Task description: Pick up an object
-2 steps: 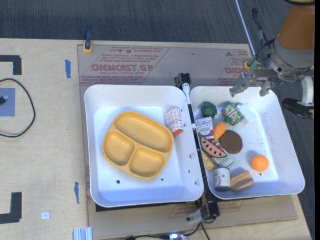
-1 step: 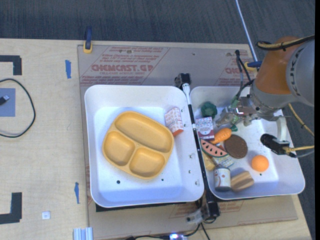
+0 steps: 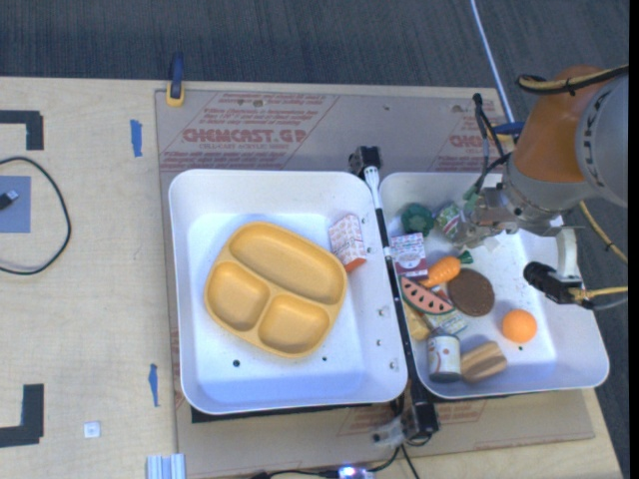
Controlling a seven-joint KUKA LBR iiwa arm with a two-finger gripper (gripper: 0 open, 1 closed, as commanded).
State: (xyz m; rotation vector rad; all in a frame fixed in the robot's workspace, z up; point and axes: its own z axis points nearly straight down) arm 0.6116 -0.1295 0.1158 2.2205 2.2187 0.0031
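A: Where is the gripper (image 3: pixel 486 211) seen?

B: It is lowered over the far part of the right bin (image 3: pixel 574 352), below the arm's orange band (image 3: pixel 547 138). Whether anything is held cannot be told; that part is blurred and crowded.

A: What is found nearest to it?

B: A green toy (image 3: pixel 416 217) is seen just to its left, and a clear crinkled packet (image 3: pixel 454 218) lies right beside it. A carrot (image 3: pixel 445 268) and a round brown disc (image 3: pixel 470 292) lie a little nearer the camera than the gripper, with a watermelon slice (image 3: pixel 425 297) next to them.

A: And further off?

B: An orange ball (image 3: pixel 518 325), a small can (image 3: pixel 443 356) and a wooden block (image 3: pixel 482 360) are placed well toward the near edge. Far to the gripper's left, a yellow divided tray (image 3: pixel 275 287) rests in the left bin (image 3: pixel 200 317), with a small red-and-white carton (image 3: pixel 347 239) touching its rim. Both bins are carried by the desk (image 3: pixel 80 297).
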